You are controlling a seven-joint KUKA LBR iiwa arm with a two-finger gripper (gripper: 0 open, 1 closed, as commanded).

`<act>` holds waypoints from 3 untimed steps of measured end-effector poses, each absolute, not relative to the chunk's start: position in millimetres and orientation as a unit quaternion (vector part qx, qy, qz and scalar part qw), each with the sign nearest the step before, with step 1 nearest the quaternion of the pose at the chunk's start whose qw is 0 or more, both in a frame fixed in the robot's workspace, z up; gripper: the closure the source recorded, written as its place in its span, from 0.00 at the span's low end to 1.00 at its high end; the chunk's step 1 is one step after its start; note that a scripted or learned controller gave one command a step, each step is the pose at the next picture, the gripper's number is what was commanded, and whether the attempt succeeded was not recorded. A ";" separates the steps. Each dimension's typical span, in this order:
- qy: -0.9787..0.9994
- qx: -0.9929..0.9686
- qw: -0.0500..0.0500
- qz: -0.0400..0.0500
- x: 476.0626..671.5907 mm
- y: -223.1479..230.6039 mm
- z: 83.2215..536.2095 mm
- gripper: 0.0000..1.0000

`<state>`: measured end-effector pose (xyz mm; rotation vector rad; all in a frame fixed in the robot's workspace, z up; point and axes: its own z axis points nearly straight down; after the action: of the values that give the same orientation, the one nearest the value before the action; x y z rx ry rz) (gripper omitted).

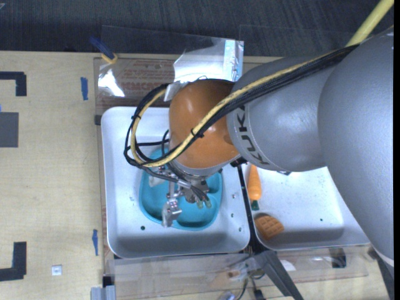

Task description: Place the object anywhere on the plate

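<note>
A blue plate [150, 200] with rounded corners lies in the left white bin [119, 167]. My gripper [183, 202] hangs right over the plate, under the orange wrist band, and covers the plate's middle. I see nothing held in it. A slim orange carrot-like object [254, 184] lies in the right bin [312, 220] against its left wall. Below it, at that bin's front left corner, sits an orange-brown rounded object [269, 225].
The grey arm fills the upper right and hides most of the right bin. Black and yellow cables [140, 145] loop over the left bin's back half. A clear plastic sheet [206, 58] stands behind the bins. Blue tape marks dot the wooden bench [50, 167].
</note>
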<state>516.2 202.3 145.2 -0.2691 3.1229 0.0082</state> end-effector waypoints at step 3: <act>0.999 0.034 0.000 0.001 479.1 99.3 161.7 1.00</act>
<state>479.1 99.3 161.7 0.1071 3.1401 0.0031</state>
